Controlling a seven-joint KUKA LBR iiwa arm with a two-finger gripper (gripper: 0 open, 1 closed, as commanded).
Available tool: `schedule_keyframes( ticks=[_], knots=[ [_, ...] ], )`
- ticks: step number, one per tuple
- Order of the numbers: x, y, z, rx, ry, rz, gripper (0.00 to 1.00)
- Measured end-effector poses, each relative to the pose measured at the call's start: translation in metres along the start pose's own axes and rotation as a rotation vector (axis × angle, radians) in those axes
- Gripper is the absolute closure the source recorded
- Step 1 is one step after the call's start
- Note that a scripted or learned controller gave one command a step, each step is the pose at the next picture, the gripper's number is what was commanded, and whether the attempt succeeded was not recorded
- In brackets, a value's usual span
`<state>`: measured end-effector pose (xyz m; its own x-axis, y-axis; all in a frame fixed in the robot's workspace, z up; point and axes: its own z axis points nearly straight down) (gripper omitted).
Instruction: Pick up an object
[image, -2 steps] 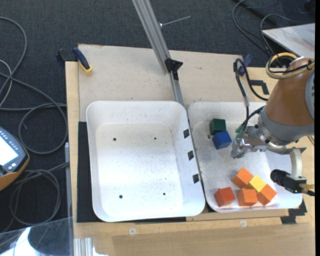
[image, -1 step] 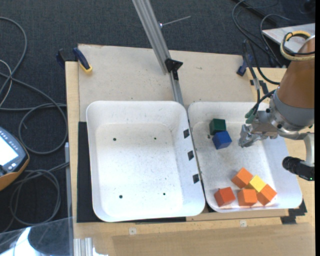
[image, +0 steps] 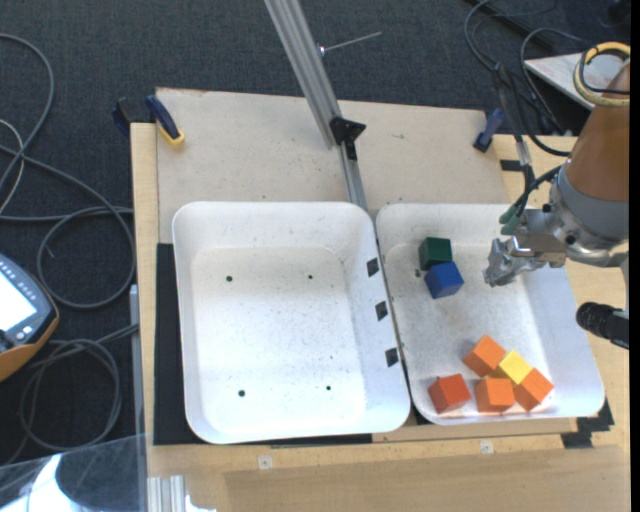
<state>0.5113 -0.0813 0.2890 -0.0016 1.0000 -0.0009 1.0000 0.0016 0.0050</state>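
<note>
Blue block left of jaws

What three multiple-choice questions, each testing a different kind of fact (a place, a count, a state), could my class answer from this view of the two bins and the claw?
1. Where do the blocks lie?
A. In the right bin
B. In the left bin
C. On the bare wooden bench

2. How many orange blocks are there?
A. One
B. Two
C. Four

3. How does the claw stand to the blue block?
A. It grips it
B. It is apart from it, to the block's right
C. It presses down on top of it

Answers:
1. A: the green block, the blue block and the orange blocks all sit in the right bin.
2. C: four orange blocks cluster around one yellow block.
3. B: bare bin floor shows between the claw and the blue block.
</note>
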Motion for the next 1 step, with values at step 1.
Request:
schedule_keyframes(
  ticks=[1],
  knots=[
    [0.0419,0.0274,0.0110,0.002,0.001,-0.004,1.00]
  ],
)
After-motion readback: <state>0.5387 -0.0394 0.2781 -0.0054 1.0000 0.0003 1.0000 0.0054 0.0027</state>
